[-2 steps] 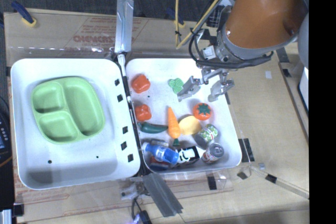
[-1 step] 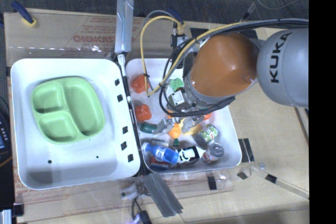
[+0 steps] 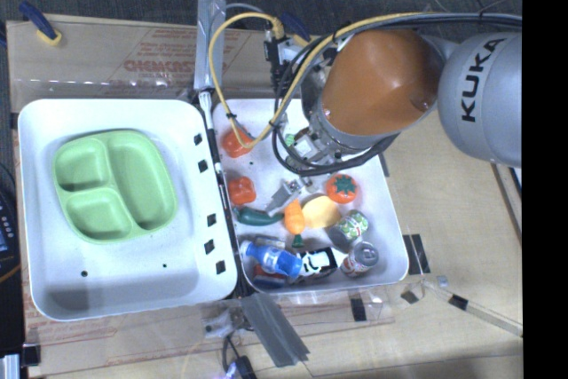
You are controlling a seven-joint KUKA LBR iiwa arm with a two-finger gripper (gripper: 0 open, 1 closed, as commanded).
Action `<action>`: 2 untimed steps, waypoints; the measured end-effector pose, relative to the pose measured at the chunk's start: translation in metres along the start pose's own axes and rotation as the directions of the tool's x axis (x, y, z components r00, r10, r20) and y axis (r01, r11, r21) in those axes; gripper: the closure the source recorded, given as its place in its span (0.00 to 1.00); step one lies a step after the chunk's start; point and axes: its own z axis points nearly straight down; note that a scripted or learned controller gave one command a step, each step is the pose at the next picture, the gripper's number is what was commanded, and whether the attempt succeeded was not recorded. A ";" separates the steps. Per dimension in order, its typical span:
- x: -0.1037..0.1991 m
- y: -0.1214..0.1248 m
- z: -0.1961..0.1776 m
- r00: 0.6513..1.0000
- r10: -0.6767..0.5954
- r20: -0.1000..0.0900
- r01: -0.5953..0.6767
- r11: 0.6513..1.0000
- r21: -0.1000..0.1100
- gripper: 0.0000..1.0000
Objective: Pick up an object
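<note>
Down in the right bin (image 3: 390, 226) hangs my gripper (image 3: 291, 191), its grey metal tip showing just below my wrist, near the bin's middle. Whether it is wide or narrow I cannot tell; my orange band (image 3: 377, 84) and the cables (image 3: 257, 58) hide most of it, and nothing shows between the tips.

Just beside the tip, to the lower right, lies a yellow lemon (image 3: 319, 211) with an orange piece (image 3: 294, 217) touching its left side. A green pepper (image 3: 257, 215) lies left of that piece. An orange tomato (image 3: 342, 187) with a green top sits above and right of the lemon. Two more orange-red pieces lie along the bin's left wall: one (image 3: 235, 142) higher up under a yellow cable, one (image 3: 240, 188) lower down.

Along the near wall sit a blue bottle (image 3: 273, 260), a black-and-white thing (image 3: 315, 262) touching it, and a can (image 3: 361, 257) at the corner. A green can (image 3: 351, 226) lies between the lemon and the corner can.

The left bin (image 3: 53, 280) bears a green tray (image 3: 111, 185) with three compartments.
</note>
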 end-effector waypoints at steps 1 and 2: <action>0.027 -0.041 -0.003 0.965 -0.263 0.002 0.263 0.965 -0.001 0.00; 0.056 0.027 -0.048 0.899 -0.438 0.001 0.438 0.899 -0.003 0.00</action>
